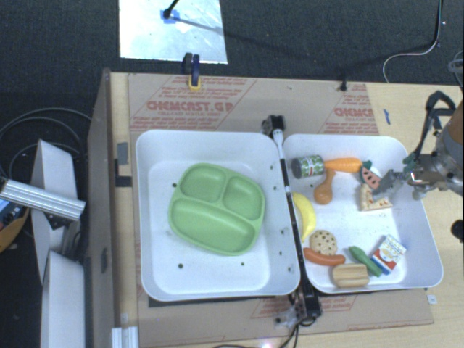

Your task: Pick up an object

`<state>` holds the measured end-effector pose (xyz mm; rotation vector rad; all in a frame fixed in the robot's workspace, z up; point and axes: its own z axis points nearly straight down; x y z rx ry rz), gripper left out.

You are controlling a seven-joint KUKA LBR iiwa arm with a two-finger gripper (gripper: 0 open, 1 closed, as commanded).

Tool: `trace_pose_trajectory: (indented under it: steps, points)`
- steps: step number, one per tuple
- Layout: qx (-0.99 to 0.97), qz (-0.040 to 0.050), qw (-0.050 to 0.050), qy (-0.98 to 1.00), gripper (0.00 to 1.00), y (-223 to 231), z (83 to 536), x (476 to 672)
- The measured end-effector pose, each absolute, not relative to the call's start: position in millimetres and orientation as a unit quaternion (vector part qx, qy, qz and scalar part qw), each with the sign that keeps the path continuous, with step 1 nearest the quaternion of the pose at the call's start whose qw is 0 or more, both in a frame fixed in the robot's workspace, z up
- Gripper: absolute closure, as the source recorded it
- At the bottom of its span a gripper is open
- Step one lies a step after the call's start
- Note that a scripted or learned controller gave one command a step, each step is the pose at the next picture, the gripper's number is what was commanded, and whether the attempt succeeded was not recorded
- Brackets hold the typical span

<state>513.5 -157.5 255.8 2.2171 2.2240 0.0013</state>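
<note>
1. White plastic makes up the two biggest things on the tabletop (239,96) — the left bin (156,194) and the right bin (417,227), side by side and touching along a middle seam.
2. Next in size, a green divided plate (216,207) lies flat in the left bin, a little tilted in plan, well apart from the toys.
3. The grey arm (449,147) reaches in from the right, and its hand (395,182) hangs over the right bin's upper right part, just beside a pizza slice (375,203) and a watermelon wedge (370,177). Whether its fingers are apart or together I cannot tell; nothing is seen between them.
4. Toy food is strewn through the right bin: a banana (305,216) against the seam, a carrot (344,165) touching a small can (308,167), a bread roll (350,275) at the near wall, a sausage (324,257), a cookie (323,241), a green pod (365,259) and a small carton (389,252).
5. The pizza slice is the likeliest target, judging by where the hand hangs. It looks light, stiff and flat — probably smooth plastic, so it may slip or slide along the bin floor. I would take it across its narrow width, fingers straddling both long edges, clear of the watermelon wedge.
</note>
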Motion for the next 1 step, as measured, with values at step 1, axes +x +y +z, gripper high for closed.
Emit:
trace_pose_trajectory:
  steps: [1]
  points:
    - [0.704, 0.0015, 0.003, 0.710, 0.00, -151.2, 177.4, 596.8]
